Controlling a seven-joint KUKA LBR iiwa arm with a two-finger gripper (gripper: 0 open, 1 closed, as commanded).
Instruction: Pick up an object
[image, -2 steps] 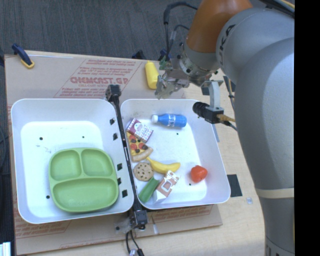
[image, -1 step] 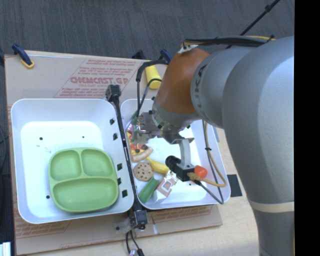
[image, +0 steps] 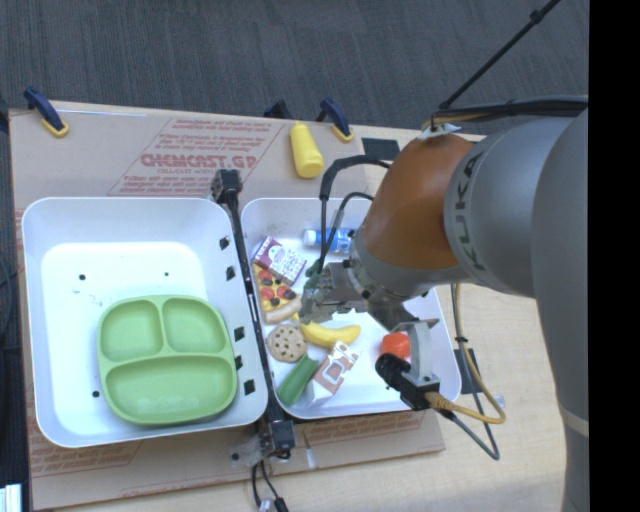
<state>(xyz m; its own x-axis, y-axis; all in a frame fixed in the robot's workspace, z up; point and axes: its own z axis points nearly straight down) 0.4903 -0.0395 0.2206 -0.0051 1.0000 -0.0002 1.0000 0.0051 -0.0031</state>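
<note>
- The arm (image: 470, 215) reaches in over the right bin (image: 440, 385), its orange band covering much of the bin's far half; the gripper (image: 322, 298) hangs low among the toys near the bin's middle; whether its jaws are parted or pressed together I cannot tell, since the wrist hides them, and nothing is visibly held
- Likeliest target, by my judgement: the yellow banana (image: 332, 333), lying flat just beside and below the gripper; touching or nearly touching it are a cookie (image: 287, 343) to the left and a small printed carton (image: 338, 367) below
- Also in that bin: a green cucumber (image: 297, 380), a pizza slice (image: 274, 292), a purple box (image: 281, 260), a blue bottle (image: 330, 238) and an orange-red piece (image: 396, 345)
- The left bin (image: 60, 230) holds a green divided plate (image: 165, 358); a yellow toy (image: 305, 150) lies outside on the cardboard
- Handling: the banana looks like hollow plastic, so light, stiff and rather slick; its curve may let it roll or squirt sideways; take it across the thick middle, jaws square to its length, clear of the cookie
</note>
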